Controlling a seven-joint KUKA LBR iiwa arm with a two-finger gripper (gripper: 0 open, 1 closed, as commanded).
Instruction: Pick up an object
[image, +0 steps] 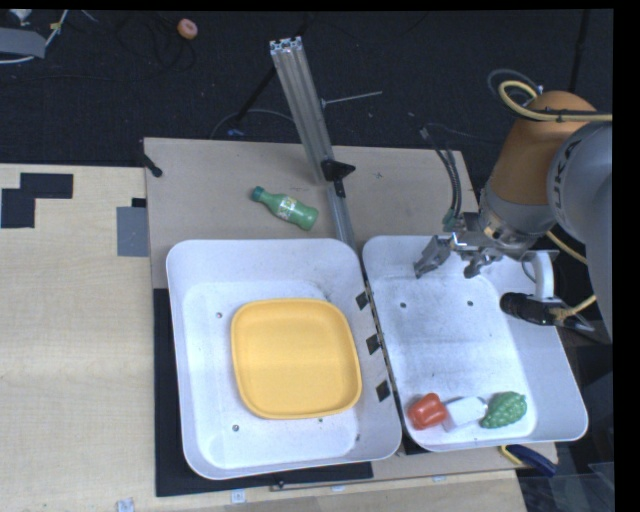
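Green bottle (285, 207), label unreadable

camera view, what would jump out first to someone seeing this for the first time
The yellow plate draws the eye first, lying flat in the middle of the left bin. Next comes the grey and orange arm, its gripper open over the far end of the right bin, with a red, a white and a green item clustered at that bin's near edge. A green bottle lies on the bench behind the bins.

Two bins side by side on the bench (90, 330)

A plate (296, 357) is held in the left bin (195, 300); three small items (467, 411) are grouped at the right bin's (450, 320) near edge; a bottle (284, 207) lies behind.
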